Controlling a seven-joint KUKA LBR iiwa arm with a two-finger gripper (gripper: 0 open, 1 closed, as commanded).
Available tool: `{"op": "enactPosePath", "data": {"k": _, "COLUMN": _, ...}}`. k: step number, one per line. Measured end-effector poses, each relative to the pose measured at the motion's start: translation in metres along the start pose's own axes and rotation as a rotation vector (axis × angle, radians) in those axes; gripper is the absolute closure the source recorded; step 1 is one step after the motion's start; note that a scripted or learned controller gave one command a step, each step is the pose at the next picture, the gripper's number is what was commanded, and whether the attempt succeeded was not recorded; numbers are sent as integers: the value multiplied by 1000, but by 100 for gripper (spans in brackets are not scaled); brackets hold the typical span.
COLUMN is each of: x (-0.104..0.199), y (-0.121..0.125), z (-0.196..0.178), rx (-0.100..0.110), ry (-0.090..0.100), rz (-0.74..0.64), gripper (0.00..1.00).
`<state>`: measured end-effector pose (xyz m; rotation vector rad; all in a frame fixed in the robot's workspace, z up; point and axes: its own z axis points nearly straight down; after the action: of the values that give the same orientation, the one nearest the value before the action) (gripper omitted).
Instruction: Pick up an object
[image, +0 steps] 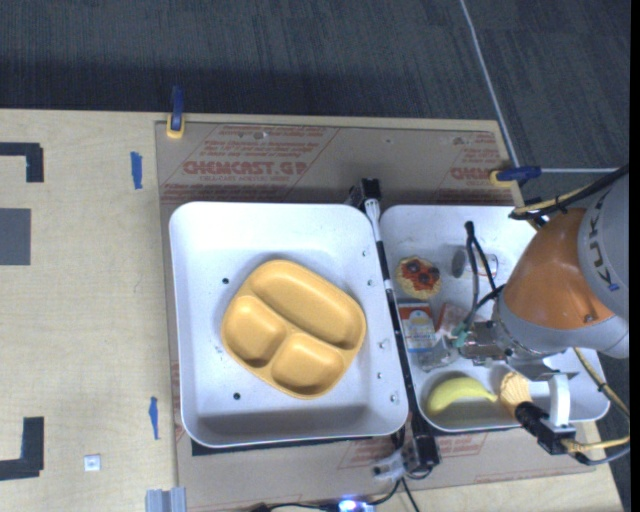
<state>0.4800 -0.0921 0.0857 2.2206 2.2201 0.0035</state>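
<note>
Yellow banana (458, 393) lying loose in right bin (440, 222), beside arm (553, 290); gripper state unclear; likely descending for pick.

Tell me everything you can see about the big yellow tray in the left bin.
The yellow tray looks like smooth, glossy plastic with rounded corners. It has three compartments: one long, two smaller. It lies flat but turned at an angle, near the middle of the left bin, resting on the bin's white floor. Nothing else touches it.
</note>
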Motion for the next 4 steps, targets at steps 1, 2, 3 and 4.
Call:
{"op": "enactPosePath", "data": {"k": 1, "x": -1, "y": 2, "z": -11, "rx": -7, "ry": -2, "rz": 0, "gripper": 100}}
{"op": "enactPosePath", "data": {"k": 2, "x": 0, "y": 2, "z": -11, "rx": -7, "ry": -2, "rz": 0, "gripper": 0}}
{"op": "enactPosePath", "data": {"k": 3, "x": 1, "y": 0, "z": 0, "rx": 1, "ry": 0, "rz": 0, "gripper": 0}}
{"op": "enactPosePath", "data": {"k": 4, "x": 1, "y": 0, "z": 0, "rx": 1, "ry": 0, "rz": 0, "gripper": 0}}
